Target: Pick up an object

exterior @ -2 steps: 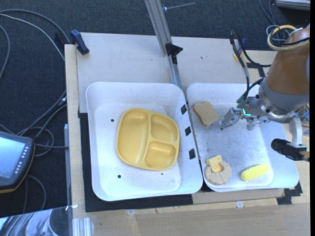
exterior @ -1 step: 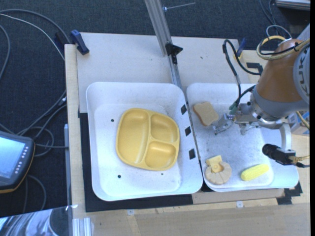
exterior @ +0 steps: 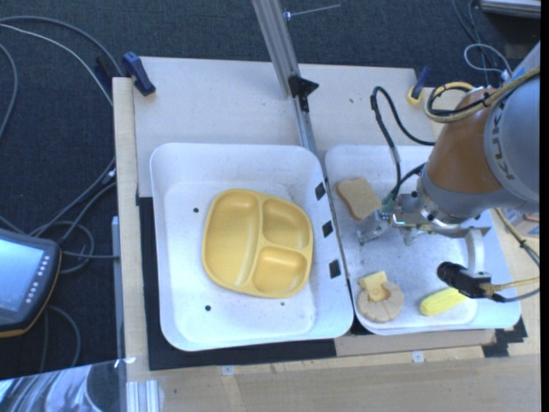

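Hovering low in right white bin (exterior: pixel 412 303), metal two-finger tool (exterior: pixel 383 224) beside tan bread-slice toy (exterior: pixel 358 197); opening state indeterminable. Yellow corn cob toy (exterior: pixel 442 300) and round cracker stack (exterior: pixel 379 297) near front rim, reachable.

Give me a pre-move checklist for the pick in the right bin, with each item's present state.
1. Gripper over the right bin: ok.
2. Toast slice in plain view beside the gripper: ok.
3. Corn cob unobstructed near the front wall: ok.
4. Cracker stack apart from the corn cob: ok.
5. Something between the gripper's fingers: cannot tell.
6. Yellow tray lies in the left bin, out of the way: ok.
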Available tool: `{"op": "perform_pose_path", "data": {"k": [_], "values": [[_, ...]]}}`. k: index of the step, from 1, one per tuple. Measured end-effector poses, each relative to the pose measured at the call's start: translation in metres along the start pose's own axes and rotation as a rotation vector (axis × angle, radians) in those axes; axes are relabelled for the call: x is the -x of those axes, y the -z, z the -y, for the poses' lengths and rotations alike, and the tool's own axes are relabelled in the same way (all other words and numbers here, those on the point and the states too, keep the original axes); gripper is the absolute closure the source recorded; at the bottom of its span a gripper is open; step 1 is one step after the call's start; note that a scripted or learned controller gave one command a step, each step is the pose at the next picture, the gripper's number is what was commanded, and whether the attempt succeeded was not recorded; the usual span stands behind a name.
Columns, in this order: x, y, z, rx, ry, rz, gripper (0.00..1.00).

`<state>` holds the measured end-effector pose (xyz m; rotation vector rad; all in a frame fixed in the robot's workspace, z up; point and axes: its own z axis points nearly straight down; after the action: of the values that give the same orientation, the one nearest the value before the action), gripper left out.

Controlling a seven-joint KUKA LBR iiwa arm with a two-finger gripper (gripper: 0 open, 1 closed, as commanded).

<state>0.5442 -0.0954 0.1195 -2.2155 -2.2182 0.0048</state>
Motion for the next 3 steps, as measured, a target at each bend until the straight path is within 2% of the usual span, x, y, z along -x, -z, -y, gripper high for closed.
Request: {"op": "perform_pose_path", "data": {"k": [1,2,3], "values": [[-0.001,-0.029,0.001,0.001,-0.001,0.000,0.00],[-0.001,-0.016,-0.001,0.007,0.000,0.000,1.00],[-0.001,0.046,0.004,0.013,0.000,0.003,1.00]]}}
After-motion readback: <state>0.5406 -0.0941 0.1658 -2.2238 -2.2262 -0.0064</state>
